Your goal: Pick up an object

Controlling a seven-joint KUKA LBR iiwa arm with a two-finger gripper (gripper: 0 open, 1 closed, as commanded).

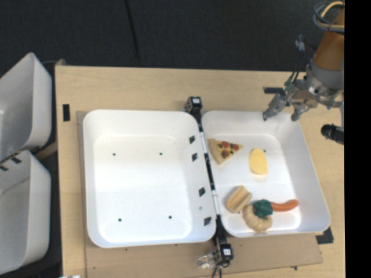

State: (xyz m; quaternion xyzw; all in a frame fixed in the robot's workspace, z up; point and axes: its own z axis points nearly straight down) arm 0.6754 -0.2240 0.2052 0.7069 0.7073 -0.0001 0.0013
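Nearest lie the croissant (255,219) and carrot (284,205) in the right bin (307,155); beyond them is the yellow piece (259,161), lying alone. My end effector (285,109) hovers open over the far rim, holding nothing. I judge the yellow piece easiest: descend straight and centred.

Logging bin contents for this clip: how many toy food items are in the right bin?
5: pizza slice near the divider, yellow piece mid-bin, bun, croissant and carrot clustered at the near edge, possibly hiding more.
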